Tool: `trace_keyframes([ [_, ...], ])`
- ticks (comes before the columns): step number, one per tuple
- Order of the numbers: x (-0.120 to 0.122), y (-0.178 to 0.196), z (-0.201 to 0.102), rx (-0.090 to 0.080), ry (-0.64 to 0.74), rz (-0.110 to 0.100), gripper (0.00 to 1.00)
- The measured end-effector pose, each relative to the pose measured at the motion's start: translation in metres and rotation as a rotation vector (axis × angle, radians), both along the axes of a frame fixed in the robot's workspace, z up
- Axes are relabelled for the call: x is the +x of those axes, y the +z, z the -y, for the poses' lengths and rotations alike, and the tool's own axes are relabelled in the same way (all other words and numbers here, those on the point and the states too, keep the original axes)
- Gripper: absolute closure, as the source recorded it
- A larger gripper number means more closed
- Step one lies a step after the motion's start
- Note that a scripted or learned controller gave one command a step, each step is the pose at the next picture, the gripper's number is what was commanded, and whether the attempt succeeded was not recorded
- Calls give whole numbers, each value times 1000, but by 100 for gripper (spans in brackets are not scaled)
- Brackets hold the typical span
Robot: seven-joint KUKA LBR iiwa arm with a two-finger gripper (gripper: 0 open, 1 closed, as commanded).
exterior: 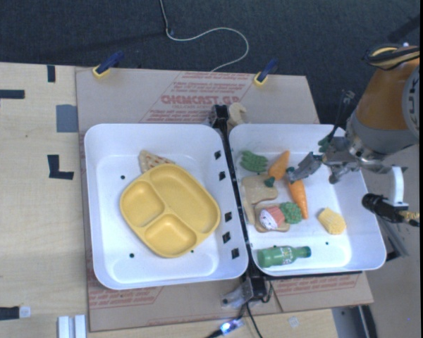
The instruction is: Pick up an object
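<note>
While two carrots (298,197) lie — one bottle (283,255).

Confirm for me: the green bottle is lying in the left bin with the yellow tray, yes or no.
No, the green bottle lies in the right bin, while the yellow tray sits in the left bin.

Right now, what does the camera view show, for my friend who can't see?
A robot gripper hovers over a white bin of toy food: carrots, a green bottle, corn. The other bin holds a yellow divided plate.
</note>
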State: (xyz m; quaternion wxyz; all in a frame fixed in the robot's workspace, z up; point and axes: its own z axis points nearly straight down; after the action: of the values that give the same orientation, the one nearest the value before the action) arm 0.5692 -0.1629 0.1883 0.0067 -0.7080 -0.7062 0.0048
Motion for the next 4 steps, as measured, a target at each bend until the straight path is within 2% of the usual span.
trace_keyframes([
  [1,3,8,0,-2,4,14,0],
  [3,5,-84,1,-2,4,10,0],
  [4,6,-103,1,-4,4,16,0],
])
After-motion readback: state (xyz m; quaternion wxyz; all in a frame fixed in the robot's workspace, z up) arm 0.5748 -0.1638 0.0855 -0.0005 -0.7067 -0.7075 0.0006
